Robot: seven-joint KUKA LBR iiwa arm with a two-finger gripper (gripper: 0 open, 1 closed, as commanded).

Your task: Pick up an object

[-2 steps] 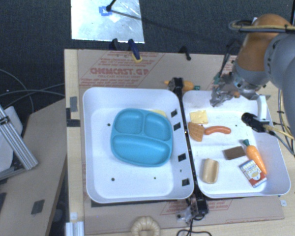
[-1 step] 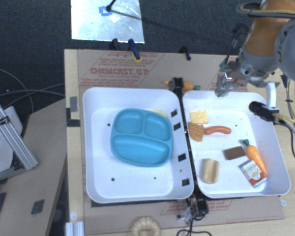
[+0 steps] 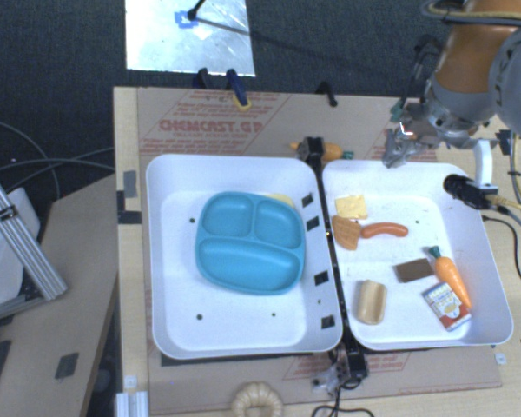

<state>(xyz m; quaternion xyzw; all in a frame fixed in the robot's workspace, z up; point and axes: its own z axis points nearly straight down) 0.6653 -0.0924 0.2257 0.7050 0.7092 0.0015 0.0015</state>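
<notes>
The gripper (image 3: pixel 399 153) hangs over the back edge of the right bin (image 3: pixel 495 272); I cannot tell how it is set. In that bin lie a hot dog (image 3: pixel 385 230), a carrot (image 3: pixel 451 276), cheese (image 3: pixel 351 206) and a bread roll (image 3: pixel 370 301). A blue tray (image 3: pixel 250 241) sits in the left bin (image 3: pixel 169 259).

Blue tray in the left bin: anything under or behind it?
A pale yellow piece peeks out behind the blue tray at its far right edge. The rest of that piece, and whatever lies beneath the tray, is covered.
</notes>
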